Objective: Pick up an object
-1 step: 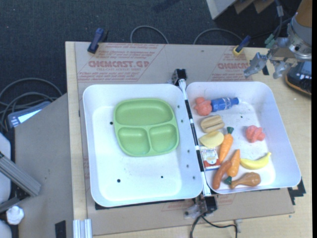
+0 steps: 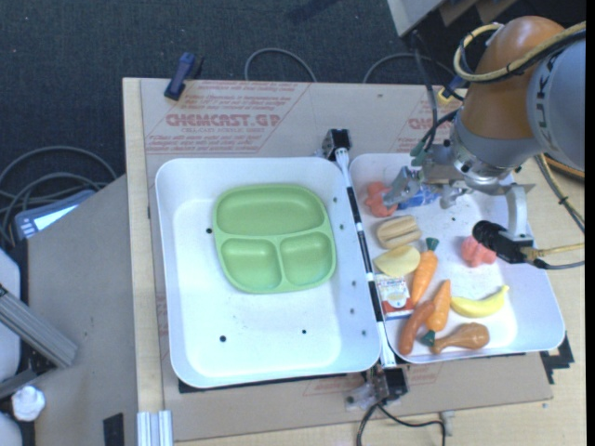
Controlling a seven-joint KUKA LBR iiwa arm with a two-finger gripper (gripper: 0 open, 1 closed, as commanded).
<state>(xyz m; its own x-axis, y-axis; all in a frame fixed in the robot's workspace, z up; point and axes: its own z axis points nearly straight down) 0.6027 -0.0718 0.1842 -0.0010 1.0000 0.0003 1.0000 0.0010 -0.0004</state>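
Arm (image 2: 507, 82) bent low, claw (image 2: 409, 189) over right bin (image 2: 548, 295) far corner.

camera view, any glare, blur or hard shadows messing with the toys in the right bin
Camera view: even, soft light, no strong glare on the right bin; carrots and banana look fairly sharp; the gripper looks soft and cluttered, so its fingers are hard to read; green tray casts little shadow.

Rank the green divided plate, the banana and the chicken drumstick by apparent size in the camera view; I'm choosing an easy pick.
1. green divided plate, by far the largest.
2-3. banana and chicken drumstick look alike in length; too close to rank.
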